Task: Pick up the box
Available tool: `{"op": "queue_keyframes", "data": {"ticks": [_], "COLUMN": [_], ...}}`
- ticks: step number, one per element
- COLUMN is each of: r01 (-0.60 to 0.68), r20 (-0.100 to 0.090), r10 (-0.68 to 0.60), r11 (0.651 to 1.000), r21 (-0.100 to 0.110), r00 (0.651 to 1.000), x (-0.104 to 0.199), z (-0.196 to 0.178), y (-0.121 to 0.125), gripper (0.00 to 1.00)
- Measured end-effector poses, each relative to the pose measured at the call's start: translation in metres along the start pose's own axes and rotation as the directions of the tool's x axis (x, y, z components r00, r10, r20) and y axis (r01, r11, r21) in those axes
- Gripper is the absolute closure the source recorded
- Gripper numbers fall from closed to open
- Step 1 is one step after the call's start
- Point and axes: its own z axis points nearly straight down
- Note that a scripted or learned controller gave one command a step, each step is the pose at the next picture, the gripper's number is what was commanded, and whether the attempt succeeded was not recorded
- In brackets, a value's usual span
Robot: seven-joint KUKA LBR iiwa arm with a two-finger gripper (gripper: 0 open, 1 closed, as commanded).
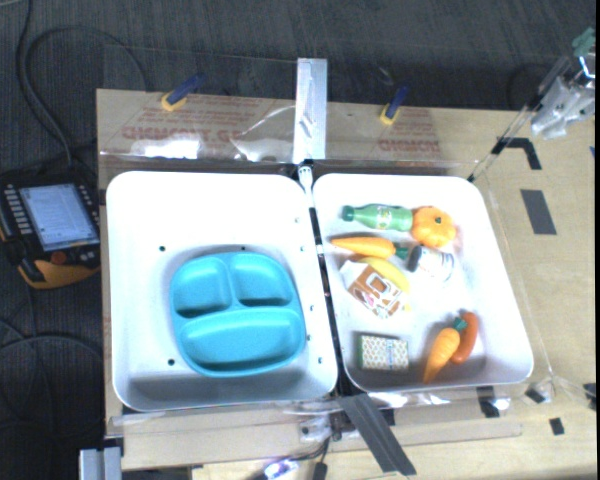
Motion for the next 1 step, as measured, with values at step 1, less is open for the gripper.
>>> {"op": "queue_keyframes", "data": {"ticks": [1], "r01": [-0.092], "r20": [-0.008], "r10": [0.092], "r11": [0.996], "r21": [-0.001], "r00": [0.996], "x": [-0.0035], "z": [-0.0042], "y": [-0.0003], "gripper": [1.0]}}
